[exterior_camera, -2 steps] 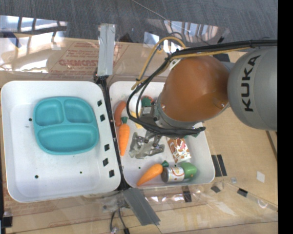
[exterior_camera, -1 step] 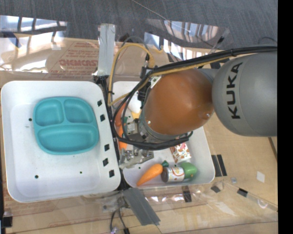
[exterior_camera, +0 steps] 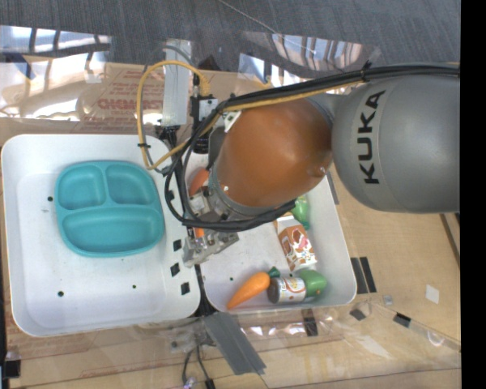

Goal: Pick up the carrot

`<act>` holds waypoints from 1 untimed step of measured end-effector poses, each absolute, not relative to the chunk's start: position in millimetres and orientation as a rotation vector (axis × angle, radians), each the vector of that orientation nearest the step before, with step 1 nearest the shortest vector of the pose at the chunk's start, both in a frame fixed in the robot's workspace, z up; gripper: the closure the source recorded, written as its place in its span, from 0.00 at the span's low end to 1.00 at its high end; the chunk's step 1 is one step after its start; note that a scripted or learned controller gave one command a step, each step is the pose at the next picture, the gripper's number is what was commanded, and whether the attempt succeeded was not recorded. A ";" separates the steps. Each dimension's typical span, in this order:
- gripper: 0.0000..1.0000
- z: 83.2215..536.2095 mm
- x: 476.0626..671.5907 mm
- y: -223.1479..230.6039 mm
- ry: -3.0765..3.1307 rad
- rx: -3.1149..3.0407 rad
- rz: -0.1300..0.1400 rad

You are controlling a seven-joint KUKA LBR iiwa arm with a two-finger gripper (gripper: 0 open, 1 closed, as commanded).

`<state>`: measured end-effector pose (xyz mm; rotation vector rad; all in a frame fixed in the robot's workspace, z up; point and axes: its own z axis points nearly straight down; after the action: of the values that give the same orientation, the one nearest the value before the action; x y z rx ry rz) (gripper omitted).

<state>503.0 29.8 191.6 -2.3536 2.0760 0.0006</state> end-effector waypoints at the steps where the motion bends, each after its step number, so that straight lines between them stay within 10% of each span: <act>1: 1.00 201.5 504.3 31.7 2.069 -2.354 0.000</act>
<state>504.3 31.7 201.5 -2.3543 2.0690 -0.0005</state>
